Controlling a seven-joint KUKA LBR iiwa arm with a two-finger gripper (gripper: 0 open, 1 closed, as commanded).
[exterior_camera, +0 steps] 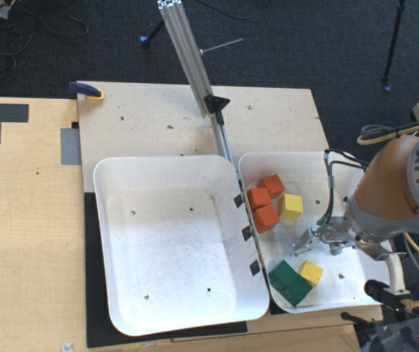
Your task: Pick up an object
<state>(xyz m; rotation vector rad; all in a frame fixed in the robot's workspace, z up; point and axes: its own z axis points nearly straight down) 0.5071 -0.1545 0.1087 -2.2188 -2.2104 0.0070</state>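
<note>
Setup: two white bins were set side by side on the table (158, 116); the left bin (165, 240) and the right bin (319, 167), with the blocks all sat in the right one.

Arm: the grey arm with the orange band (385, 185) was reached in from the right, low over the right bin.

Gripper: the gripper (306, 242) was seen with its fingers spread apart, tips pointed left and a bit down, nothing caught between them.

Nearest thing: a small yellow block (311, 272) was parked just below the gripper tips, close but apart from them, so a short drop toward the near edge of the bin is probably what the grab hinges on.

Its look: a stubby yellow cube, no real long axis to line up with, turned a little on the bin floor, touching or almost touching the green blocks (288, 282) on its left.

Other options: a second yellow block (291, 205) was left above the gripper, beside two orange blocks (265, 202) stacked up against the divider wall.

Snag guess: the green neighbour could get nudged or pinched along with the yellow one, since barely any gap was visible between them.

Task status: judged not yet done, nothing lifted.
</note>
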